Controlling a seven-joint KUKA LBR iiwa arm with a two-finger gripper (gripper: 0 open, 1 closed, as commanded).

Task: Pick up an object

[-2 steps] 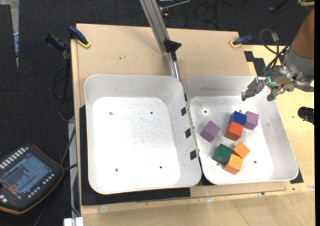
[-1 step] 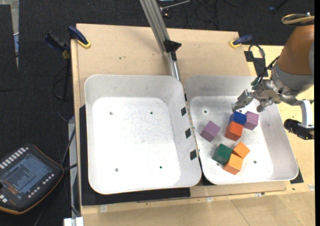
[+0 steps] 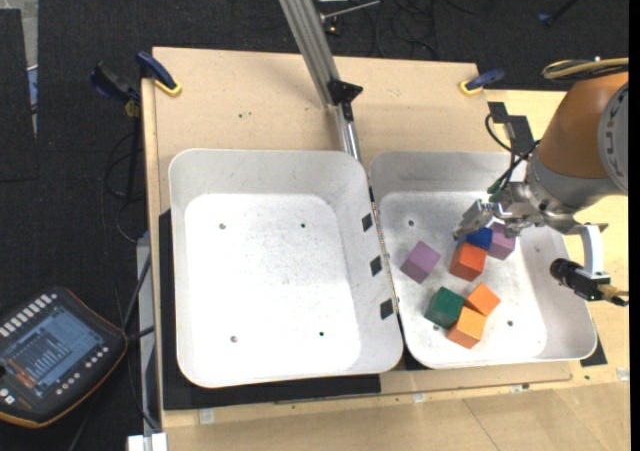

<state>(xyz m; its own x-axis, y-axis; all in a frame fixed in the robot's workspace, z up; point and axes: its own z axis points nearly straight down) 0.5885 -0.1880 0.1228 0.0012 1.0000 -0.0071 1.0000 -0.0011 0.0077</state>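
Observation:
The right bin [image 3: 440, 182] holds several small blocks. A purple block [image 3: 421, 261] lies toward the left. An orange-red block [image 3: 467, 261] sits beside a blue block [image 3: 480, 238] and a second purple block [image 3: 502, 243]. Nearer the front are a green block [image 3: 445, 306] and two orange blocks [image 3: 483, 299] [image 3: 465, 329]. My gripper [image 3: 487, 215] hangs low over the blue block, at the end of the grey and orange arm [image 3: 585, 144] reaching in from the right. The blue block lies right under the fingertips; I cannot see whether it is gripped.
The left bin [image 3: 265, 264] stands beside the right one on the wooden bench [image 3: 250, 99]. A metal pole [image 3: 305, 24] slants down to the gap between the bins. Clamps sit at the bench's back corners. A teach pendant [image 3: 50, 349] lies off the bench at lower left.

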